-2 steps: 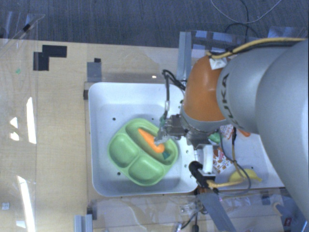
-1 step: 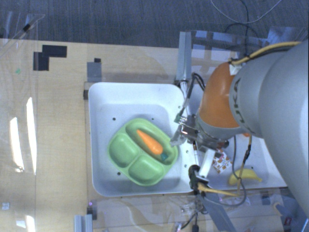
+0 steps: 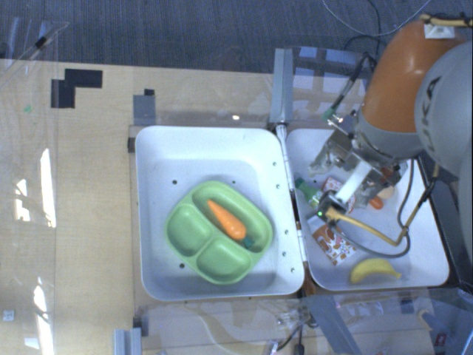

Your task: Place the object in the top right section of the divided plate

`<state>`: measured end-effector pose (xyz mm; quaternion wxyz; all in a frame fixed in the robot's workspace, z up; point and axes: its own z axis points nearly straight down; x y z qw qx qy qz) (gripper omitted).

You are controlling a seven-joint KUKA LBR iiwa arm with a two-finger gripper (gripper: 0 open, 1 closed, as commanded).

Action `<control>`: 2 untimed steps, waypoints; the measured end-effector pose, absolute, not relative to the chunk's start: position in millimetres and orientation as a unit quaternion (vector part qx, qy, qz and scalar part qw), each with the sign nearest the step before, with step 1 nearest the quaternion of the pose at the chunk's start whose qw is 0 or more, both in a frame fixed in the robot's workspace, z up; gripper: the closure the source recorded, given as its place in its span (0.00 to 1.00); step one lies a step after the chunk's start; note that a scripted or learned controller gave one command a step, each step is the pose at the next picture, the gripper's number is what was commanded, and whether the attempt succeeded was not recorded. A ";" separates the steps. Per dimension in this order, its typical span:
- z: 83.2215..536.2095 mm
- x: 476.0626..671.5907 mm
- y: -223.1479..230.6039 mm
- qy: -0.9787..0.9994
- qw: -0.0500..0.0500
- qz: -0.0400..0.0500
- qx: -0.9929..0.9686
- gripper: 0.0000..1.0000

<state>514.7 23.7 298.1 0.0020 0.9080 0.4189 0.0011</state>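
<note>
Bench (image 3: 74,198) of pale wood carries two shallow white bins side by side. In the view's left white bin (image 3: 170,143) sits the light green divided plastic plate (image 3: 188,229), turned at an angle, w/ three sections: one at left, one at bottom, one long one along the top right. The orange carrot (image 3: 225,219) w/ a dark green stalk end lies diagonally inside that top-right section, stalk end toward the lower right, its body resting on the section floor and apart from the gripper. The right white bin (image 3: 432,261) holds the rest: a yellow banana (image 3: 375,271) near the front edge, a small red-and-white patterned packet (image 3: 334,244) just beside it to the upper left, a small dark green item (image 3: 307,191) close to the wall between the bins, and a small orange-red item (image 3: 377,200) partly hidden under the wrist. The grey arm w/ orange band (image 3: 403,72) comes in from the right and hangs over the right bin; the gripper (image 3: 341,170) sits over that bin's back-left part, near the green item, well apart from plate and carrot. Can't tell whether it's clenched or released, as the metal parts overlap at this angle; nothing is visibly grasped. An L-shaped black mark (image 3: 74,86) sits on the bench at upper left, well apart from both bins.
</note>
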 end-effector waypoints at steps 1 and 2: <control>388.4 534.1 -60.1 0.507 0.004 0.002 0.862 0.00; 434.7 489.5 -107.8 0.599 0.004 0.001 0.801 0.00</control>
